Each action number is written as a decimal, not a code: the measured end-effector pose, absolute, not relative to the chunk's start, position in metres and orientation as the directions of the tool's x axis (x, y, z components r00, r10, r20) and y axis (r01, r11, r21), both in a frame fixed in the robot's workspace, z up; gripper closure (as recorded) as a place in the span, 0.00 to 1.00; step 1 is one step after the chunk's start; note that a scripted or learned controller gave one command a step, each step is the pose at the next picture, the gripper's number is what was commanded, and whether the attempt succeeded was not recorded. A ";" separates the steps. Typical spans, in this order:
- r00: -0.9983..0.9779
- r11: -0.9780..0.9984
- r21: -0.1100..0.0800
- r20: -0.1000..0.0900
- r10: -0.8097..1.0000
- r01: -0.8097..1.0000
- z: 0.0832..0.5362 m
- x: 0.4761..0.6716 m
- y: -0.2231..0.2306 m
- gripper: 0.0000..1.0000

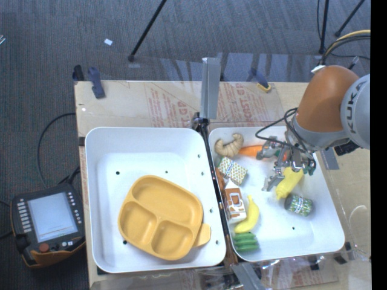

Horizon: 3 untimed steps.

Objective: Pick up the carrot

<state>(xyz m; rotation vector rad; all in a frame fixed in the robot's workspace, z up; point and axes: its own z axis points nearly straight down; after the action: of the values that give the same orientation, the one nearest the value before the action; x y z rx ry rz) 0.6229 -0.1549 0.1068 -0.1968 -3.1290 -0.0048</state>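
The carrot (250, 151) is a short orange piece lying at the back of the right bin (320, 222), just right of a tan croissant (230, 144). My gripper (270, 169) hangs low over the bin's middle, to the right of the carrot and slightly nearer the front. It is open, with bare bin floor between the fingers. One fingertip is close to the carrot's right end. A yellow toy (289, 183) lies right beside the gripper's other side.
The right bin also holds a patterned box (233, 170), an orange-and-white carton (234, 203), a banana (249, 217), a green vegetable (245, 241) and a green can (299, 205). A yellow divided plate (160, 216) fills the left bin (103, 162).
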 end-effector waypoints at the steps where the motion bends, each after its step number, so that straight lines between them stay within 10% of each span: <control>1: -0.968 0.968 0.000 0.002 0.250 0.250 0.087 0.641 -0.124 0.00; 2: -0.970 0.970 0.002 -0.003 0.243 0.243 0.099 0.643 -0.121 1.00; 3: -0.997 0.997 0.000 -0.017 0.082 0.082 0.096 0.592 -0.097 1.00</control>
<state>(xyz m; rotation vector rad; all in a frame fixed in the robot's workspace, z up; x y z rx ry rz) 0.5923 -0.0974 0.0956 -0.1292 -3.1558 0.0011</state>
